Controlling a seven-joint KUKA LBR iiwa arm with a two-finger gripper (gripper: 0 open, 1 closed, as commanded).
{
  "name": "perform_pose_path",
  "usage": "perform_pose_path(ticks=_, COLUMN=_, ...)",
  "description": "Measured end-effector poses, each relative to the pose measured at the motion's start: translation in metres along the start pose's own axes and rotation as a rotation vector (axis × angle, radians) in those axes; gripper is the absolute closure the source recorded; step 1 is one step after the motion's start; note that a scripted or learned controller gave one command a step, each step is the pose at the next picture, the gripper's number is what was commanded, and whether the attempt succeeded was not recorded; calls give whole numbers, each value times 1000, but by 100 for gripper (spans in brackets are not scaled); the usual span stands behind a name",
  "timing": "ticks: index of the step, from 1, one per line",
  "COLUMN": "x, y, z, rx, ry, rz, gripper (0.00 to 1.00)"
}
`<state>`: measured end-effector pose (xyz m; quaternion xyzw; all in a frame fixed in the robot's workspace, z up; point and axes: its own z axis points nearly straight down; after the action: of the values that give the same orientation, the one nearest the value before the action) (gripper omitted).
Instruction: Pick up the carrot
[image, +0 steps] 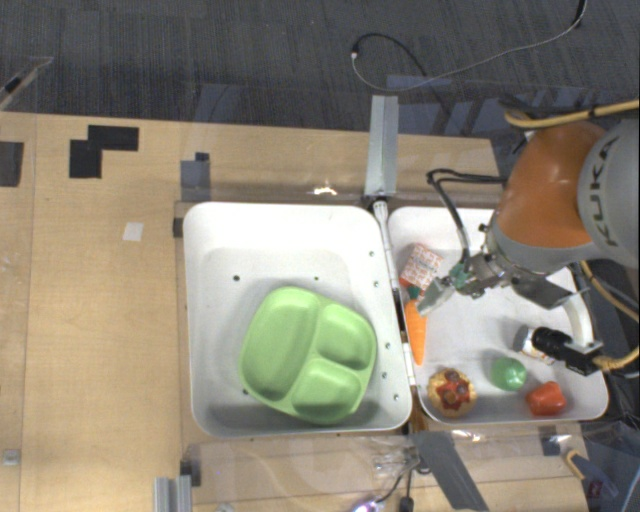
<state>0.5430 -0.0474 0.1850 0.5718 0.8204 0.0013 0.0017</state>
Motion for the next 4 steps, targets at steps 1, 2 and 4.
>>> perform_pose_path(ticks=1, x=-7, y=-6, z=0, rx=1, ry=0, rz=-58, gripper=0)
perform_pose_path(ticks=2, x=-7, y=-4, z=-11, rx=-5, ry=-2, rz=-59, gripper=100)
perform_pose_path(ticks=4, x=-21, y=-19, z=-1, rx=-1, ry=-1, rz=-153, gripper=0)
